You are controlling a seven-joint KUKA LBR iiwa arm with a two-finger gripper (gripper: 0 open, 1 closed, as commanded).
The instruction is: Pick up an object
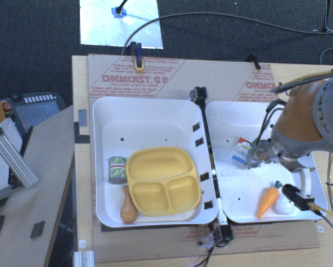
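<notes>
The grey arm with its orange band reaches in from three o'clock and sets its two-finger gripper (254,156) low in the right white bin (228,118), right against a small blue, white and red packet (241,151), which looks like the thing it means to lift; whether the jaws are open or closed on it I cannot tell. An orange plastic carrot (267,202) and a white rounded piece (283,205) lie at five o'clock. The left white bin (108,115) holds a yellow compartment tray (162,179), a green-labelled can (117,169) and a tan wooden spoon (127,207).
</notes>
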